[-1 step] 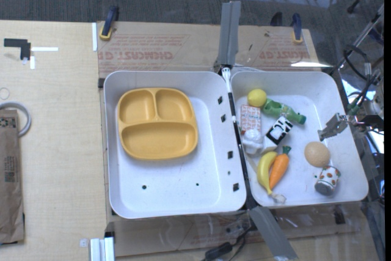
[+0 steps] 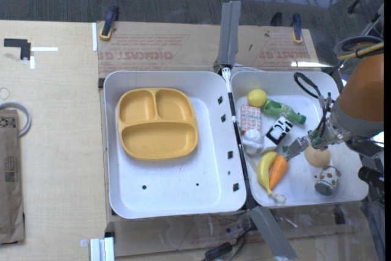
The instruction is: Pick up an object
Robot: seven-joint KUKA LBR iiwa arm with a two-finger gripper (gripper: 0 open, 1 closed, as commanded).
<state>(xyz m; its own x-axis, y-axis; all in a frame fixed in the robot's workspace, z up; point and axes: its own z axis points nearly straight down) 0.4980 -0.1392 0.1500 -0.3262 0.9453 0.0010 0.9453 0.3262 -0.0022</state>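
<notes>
Hovering low over the right bin (image 2: 342,195), the gripper (image 2: 297,148) hangs beside the carrot (image 2: 277,170), seemingly lining up a grasp, fingers slightly spread and holding nothing.

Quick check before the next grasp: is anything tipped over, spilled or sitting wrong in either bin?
The spotted cup in the right bin lies tipped on its side near the front corner. The banana and carrot lie pressed together. The yellow divided plate sits flat in the left bin. No spill.
</notes>
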